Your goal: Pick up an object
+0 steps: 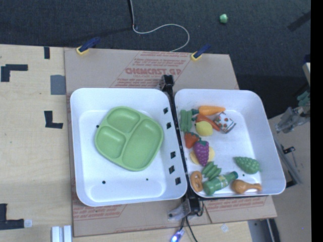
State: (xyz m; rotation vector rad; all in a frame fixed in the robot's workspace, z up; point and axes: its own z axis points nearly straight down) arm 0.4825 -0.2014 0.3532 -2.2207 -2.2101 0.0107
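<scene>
While the left bin holds a smooth green divided plate, the right bin holds plastic toy food: carrot, lemon, purple grapes, a green bottle, a drumstick. Right of it, the gripper is blurred at the frame edge; whether it is open cannot be told.

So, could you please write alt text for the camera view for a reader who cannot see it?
Two shallow white bins sit side by side on a bench: the left bin holds a green divided plate, and the right bin holds a jumble of toy foods, among them purple grapes, a carrot and a green bottle.
</scene>
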